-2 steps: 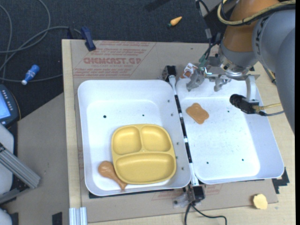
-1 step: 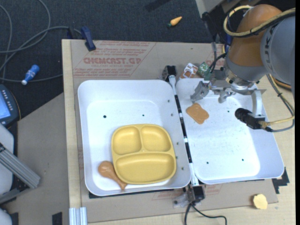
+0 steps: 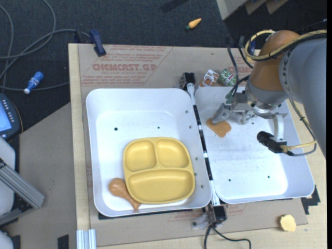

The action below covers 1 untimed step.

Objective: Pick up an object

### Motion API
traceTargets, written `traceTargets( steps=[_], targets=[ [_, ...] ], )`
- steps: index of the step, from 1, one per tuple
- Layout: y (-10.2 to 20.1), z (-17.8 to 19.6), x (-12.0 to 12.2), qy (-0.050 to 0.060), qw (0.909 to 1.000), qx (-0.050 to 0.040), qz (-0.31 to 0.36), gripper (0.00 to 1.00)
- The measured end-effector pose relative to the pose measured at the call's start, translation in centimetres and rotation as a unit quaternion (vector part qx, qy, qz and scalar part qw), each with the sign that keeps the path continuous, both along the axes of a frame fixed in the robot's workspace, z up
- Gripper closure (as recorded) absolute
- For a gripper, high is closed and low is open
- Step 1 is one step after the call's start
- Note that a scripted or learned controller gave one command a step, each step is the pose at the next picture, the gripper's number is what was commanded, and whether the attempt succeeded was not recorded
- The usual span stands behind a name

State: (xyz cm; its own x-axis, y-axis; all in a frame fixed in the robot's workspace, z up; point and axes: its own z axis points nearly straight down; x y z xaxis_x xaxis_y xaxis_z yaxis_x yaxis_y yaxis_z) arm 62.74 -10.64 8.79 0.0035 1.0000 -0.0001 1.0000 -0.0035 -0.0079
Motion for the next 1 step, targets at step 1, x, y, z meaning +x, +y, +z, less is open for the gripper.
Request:
traceTargets(
  steps=[1],
  targets=[
    [1.44, -0.39, -1.98, -0.002, 1.0, 0.0008, 0.001, 0.0]
  ],
)
